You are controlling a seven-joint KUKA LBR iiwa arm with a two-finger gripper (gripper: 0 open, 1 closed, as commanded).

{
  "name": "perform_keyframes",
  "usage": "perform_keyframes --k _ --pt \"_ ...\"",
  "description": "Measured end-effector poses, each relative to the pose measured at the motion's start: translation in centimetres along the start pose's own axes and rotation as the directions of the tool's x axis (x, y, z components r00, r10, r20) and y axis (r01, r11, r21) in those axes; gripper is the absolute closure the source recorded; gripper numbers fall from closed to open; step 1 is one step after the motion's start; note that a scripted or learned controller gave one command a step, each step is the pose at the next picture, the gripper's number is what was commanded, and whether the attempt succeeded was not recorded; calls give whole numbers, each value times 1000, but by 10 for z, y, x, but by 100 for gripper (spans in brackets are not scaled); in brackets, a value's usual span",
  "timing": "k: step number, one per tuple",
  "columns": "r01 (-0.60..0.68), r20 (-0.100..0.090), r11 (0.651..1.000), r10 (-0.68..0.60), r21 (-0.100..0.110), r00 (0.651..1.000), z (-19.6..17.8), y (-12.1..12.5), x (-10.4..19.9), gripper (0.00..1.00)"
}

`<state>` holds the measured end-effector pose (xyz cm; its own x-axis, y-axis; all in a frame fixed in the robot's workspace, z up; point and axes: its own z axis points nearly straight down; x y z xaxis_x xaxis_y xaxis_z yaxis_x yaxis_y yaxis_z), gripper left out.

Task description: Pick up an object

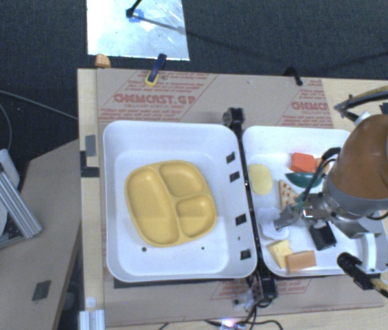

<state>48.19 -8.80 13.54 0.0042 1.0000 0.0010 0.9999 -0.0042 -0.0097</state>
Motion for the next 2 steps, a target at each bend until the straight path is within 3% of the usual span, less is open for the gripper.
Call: perform_keyframes --k 1,2 --pt "17 -1 1000 -18 -20 1000 -53 71 76 0" --pt "13 0 1000 -13 -14 1000 -51 101 109 0"
